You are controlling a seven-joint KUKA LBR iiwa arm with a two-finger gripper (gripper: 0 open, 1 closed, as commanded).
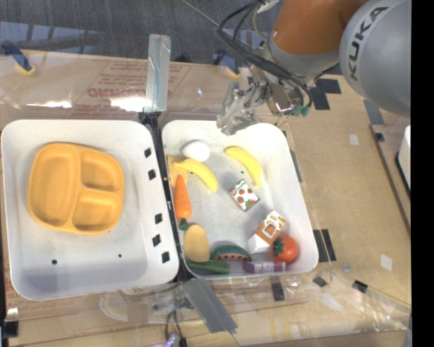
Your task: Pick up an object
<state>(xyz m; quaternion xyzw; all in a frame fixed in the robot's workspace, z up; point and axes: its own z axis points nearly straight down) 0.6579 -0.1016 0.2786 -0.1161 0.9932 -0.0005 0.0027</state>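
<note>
The right bin (295, 186) holds several toy foods: a white egg (197, 150), two bananas (196, 173) (246, 163), a carrot (182, 197), a patterned cube (244, 195), an orange-and-white box (270, 227), a tomato (285, 249), a pale potato (196, 242), a watermelon slice (230, 252), a green vegetable (207, 266) and a purple stick (263, 267). My gripper (233, 114) hangs above the bin's far rim, beyond the egg and the bananas. Nothing is seen between its fingers.
The left bin (72, 255) bears a yellow divided plate (76, 187). A grey tape strip (158, 74) stands behind the seam between the bins. Cables run from the arm's wrist (315, 20) at the top. Brown bench surrounds both bins.
</note>
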